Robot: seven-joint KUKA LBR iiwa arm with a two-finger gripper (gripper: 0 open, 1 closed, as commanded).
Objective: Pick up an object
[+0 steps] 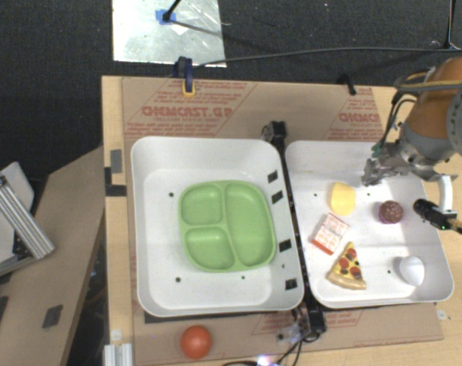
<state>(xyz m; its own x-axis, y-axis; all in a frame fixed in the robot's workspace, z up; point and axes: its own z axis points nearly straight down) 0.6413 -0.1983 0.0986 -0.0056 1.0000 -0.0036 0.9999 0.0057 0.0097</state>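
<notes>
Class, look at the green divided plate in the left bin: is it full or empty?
Empty. The green divided plate lies flat in the left bin, and all three compartments show only bare green surface, nothing in them.

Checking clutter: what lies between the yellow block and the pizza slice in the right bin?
In the camera view, the small red-and-white packet lies between the yellow block and pizza slice.

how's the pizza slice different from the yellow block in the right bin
The pizza slice is a triangle, orange crust with dark toppings; the yellow block is plain, rounded and one colour. The slice lies near the bin's front edge, the block farther back, closer to the pincer. Both rest flat in the right bin, untouched.
</notes>
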